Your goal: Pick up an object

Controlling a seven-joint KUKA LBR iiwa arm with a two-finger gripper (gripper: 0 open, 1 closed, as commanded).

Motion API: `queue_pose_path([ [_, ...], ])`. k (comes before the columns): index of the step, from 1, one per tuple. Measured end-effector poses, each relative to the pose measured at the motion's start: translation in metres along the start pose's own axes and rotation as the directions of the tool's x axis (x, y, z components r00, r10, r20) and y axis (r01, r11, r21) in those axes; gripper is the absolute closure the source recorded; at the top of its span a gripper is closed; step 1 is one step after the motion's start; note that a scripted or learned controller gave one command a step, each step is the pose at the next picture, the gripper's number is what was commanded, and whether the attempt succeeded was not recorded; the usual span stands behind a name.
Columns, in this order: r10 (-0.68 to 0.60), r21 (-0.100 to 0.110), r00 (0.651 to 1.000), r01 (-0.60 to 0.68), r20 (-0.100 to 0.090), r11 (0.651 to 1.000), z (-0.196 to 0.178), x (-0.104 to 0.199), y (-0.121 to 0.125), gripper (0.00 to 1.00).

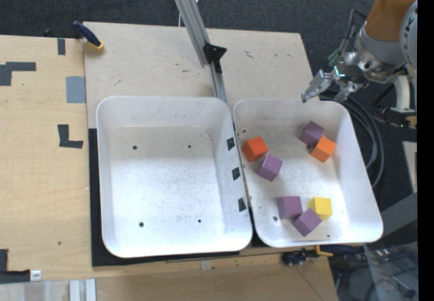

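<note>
Right bin point(352, 157): holds all seven blocks; steep far wall close under the claw, so a low approach risks clipping the rim.
Gripper point(324, 84): poised over the far right corner; spread of the claw impossible to tell; nothing seen in its hold.
Purple block point(311, 133) touching orange block point(323, 148): nearest targets; likely double contact or a shoved miss.
Two purple blocks and yellow block point(321, 207): crowded together near the front wall; little room for a clean close.
Orange block point(254, 148): near the divider; wall contact possible.
</note>
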State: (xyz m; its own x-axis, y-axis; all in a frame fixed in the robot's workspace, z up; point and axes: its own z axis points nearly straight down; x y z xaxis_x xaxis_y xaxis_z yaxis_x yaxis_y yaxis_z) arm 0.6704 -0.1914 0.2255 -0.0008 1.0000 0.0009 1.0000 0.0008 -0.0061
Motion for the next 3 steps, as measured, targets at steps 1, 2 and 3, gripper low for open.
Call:
queue_pose_path([
  [1,-0.001,-0.004,1.000,0.001,0.003,1.000,-0.004,0.000,0.001,0.00],
  [2,-0.001,0.000,1.000,0.001,0.001,1.000,0.046,0.009,-0.005,0.00],
  [3,-0.001,-0.010,1.000,0.002,0.008,1.000,0.106,0.007,-0.003,0.00],
])
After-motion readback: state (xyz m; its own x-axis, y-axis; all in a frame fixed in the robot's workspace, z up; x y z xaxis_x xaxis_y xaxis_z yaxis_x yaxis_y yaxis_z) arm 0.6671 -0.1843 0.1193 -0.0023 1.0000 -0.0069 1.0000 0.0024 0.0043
